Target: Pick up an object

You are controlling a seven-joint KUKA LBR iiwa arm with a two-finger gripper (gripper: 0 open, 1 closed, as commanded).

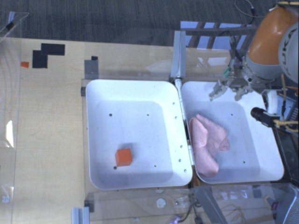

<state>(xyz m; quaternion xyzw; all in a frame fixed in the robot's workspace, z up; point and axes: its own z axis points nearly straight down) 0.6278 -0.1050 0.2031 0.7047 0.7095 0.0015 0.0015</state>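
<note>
Pink cloth [208, 143] lies limp in right bin [261, 171]; gripper [229, 90] hangs above the far edge, fingers spread, empty. Risk: pinching only a loose fold that slips out on lift.

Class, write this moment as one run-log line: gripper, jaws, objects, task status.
gripper: above right bin's far edge | jaws: open, holding nothing | pink cloth: right bin, near divider | orange block: left bin | pick: not yet done

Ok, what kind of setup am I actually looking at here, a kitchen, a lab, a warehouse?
Most likely a robotics lab bench for pick tests: two shallow white bins side by side on a pale wood bench, a grey and orange arm above the right one, and test items, an orange block and a pink cloth.
</note>
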